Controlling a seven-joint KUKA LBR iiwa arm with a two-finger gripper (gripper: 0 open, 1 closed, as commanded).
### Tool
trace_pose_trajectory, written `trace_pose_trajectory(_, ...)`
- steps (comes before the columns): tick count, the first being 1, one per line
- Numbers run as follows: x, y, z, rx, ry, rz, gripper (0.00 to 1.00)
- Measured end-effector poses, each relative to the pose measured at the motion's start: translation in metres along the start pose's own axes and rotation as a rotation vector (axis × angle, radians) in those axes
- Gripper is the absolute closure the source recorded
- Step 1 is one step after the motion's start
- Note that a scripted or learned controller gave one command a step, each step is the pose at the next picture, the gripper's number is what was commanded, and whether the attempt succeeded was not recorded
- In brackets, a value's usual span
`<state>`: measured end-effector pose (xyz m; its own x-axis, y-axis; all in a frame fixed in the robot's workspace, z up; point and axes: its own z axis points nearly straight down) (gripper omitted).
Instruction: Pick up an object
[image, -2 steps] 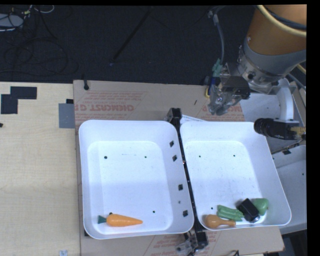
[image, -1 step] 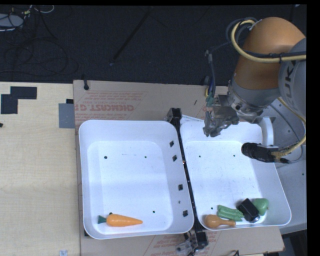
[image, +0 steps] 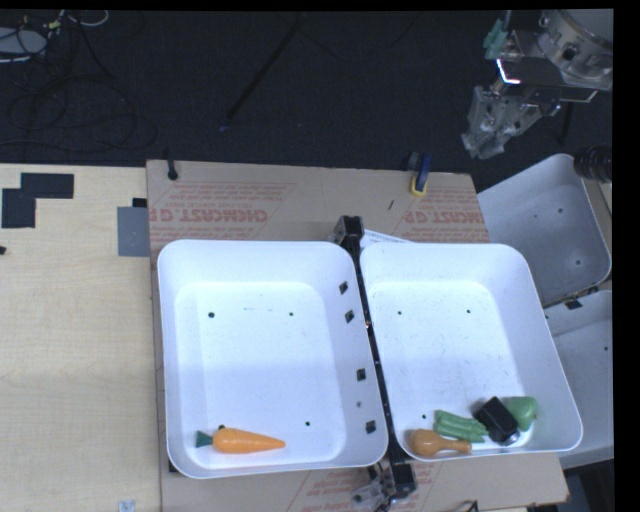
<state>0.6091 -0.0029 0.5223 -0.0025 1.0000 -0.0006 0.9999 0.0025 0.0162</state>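
At the six o'clock edge of the left bin (image: 180, 300) a toy carrot (image: 245, 440) lay alone, judged light, rigid and slick, best pinched across its thick orange middle, while the gripper (image: 492, 125) hung high at one o'clock, holding nothing.

The claw (image: 492, 125) hangs above the far right corner of the bench (image: 70, 340), outside both bins. Below and left of it, most of the right bin (image: 440, 270) floor lies open; a green toy (image: 490, 420), a black block (image: 497, 420) and a tan piece (image: 437, 443) crowd its near edge. Farther left, the left bin (image: 250, 262) is open save for a carrot (image: 245, 440) at its near wall.
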Motion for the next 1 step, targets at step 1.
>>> trace_pose_trajectory(1,-0.0057,0.0298,0.2110,0.036,0.000,0.004,1.00)
